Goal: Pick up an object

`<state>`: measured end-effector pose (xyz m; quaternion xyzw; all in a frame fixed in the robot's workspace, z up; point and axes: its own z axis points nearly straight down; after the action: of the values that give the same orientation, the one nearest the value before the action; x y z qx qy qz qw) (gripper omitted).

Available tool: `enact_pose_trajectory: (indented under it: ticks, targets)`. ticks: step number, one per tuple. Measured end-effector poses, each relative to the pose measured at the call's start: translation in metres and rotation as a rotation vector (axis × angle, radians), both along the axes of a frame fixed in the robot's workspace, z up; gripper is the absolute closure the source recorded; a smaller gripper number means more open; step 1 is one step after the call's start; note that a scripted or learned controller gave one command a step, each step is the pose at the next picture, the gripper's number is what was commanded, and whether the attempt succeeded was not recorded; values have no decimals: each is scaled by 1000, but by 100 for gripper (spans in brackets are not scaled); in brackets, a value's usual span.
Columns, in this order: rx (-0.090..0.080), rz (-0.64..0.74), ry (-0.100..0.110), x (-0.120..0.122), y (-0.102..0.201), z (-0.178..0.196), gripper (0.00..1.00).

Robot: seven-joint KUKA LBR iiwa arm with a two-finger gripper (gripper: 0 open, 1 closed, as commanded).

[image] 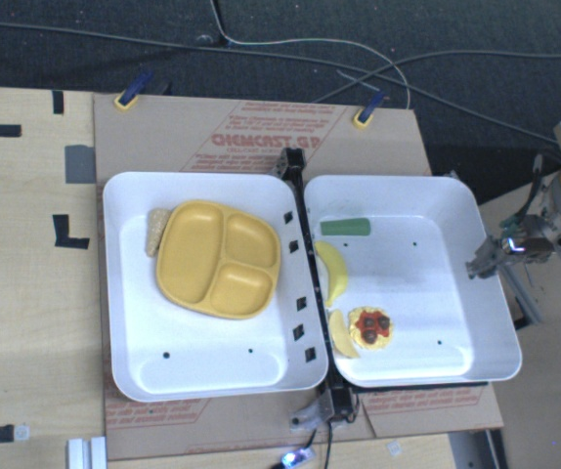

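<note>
The right bin (456, 291) holds a green flat block (345, 228) near its back left corner. A yellow banana (334, 270) lies along its left wall. In front of the banana sits a small round toy pastry with red topping (369, 327), with a pale yellow piece (342, 334) touching its left side. My gripper (486, 262) hangs at the right bin's right rim, apart from all of these, with nothing seen in it. It is small and partly cut off at the view's right.
In the left bin (134, 340) lies a yellow divided plate (219, 259), and a tan sponge-like piece (155, 231) pokes out from under its left edge. Black clips run down the wall between the bins (305, 291). Cables cross the dark floor behind the bench.
</note>
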<state>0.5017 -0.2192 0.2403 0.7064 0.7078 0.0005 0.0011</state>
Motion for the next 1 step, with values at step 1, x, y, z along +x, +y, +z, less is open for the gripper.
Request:
enact_pose_trajectory:
  ticks: [1]
  targets:
    - [2,5,1,8,51,8,100]
